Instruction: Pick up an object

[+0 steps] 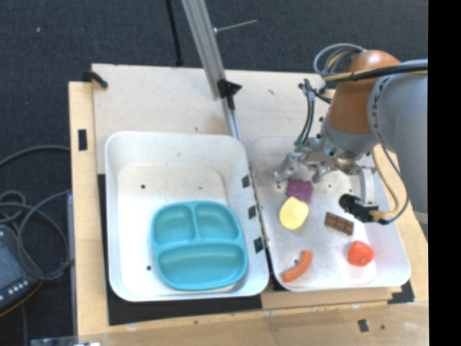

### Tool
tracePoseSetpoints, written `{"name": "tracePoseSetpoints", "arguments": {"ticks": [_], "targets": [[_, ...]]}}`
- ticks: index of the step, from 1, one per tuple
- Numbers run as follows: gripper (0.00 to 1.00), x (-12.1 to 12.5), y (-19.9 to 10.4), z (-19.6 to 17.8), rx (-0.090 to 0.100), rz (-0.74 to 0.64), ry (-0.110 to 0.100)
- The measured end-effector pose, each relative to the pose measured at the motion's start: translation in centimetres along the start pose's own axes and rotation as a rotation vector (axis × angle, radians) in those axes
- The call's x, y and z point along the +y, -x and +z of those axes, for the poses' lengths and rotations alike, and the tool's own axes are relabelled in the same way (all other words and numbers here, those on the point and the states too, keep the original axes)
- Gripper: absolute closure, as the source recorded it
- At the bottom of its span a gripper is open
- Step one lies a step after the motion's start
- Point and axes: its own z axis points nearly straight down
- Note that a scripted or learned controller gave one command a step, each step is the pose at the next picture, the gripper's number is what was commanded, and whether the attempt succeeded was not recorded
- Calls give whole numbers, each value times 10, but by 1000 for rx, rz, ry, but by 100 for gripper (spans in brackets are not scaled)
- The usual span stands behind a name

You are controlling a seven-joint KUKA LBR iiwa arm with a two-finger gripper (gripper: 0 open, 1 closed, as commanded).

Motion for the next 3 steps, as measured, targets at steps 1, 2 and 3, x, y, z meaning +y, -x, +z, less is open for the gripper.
{"name": "tracePoseSetpoints", "arguments": {"ticks": [1,2,3], "targets": [[100,2,1,-15,1,5,8],[100,3,-8,-66,1,-5,10],[100,9,-9,-130,0,-4,12]]}}
